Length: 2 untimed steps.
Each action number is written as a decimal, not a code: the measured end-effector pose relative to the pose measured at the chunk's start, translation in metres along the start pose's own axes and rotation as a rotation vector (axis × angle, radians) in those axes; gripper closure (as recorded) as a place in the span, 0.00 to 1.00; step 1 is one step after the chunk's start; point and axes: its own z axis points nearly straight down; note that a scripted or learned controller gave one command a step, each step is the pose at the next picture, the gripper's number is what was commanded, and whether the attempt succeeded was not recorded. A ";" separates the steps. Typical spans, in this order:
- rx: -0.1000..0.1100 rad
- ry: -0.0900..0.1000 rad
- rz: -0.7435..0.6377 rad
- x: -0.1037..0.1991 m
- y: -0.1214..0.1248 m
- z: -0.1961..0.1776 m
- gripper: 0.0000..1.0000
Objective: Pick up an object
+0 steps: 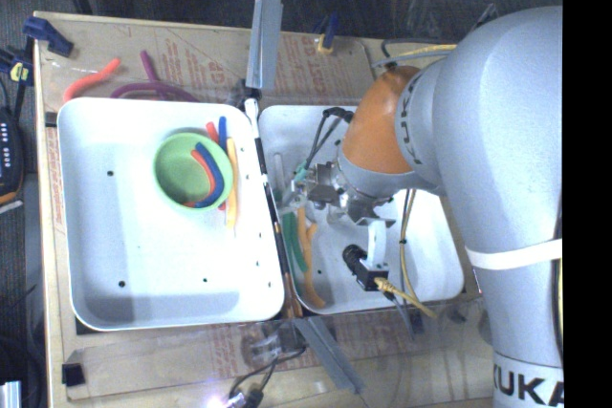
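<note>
My gripper [304, 191] reaches down into the left part of the right bin [435, 277], under the orange band [378, 124] of the arm. Just below and left of it lie long thin pieces along the bin's left wall: an orange strip [308, 248] and a green strip [291, 239]. The wrist hides the fingertips, so what lies between them is unseen. In the left bin [124, 253] sits a green bowl [186, 169] with red, blue and yellow curved pieces [218, 167] on its right rim.
The big grey arm body covers the right side of the right bin. Cables and a black connector [359, 265] hang below the wrist. Red and purple tools [115, 81] lie on the bench behind the left bin. A metal divider bar [263, 38] stands between the bins.
</note>
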 end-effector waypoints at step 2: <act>0.006 0.008 -0.062 0.034 0.002 -0.099 1.00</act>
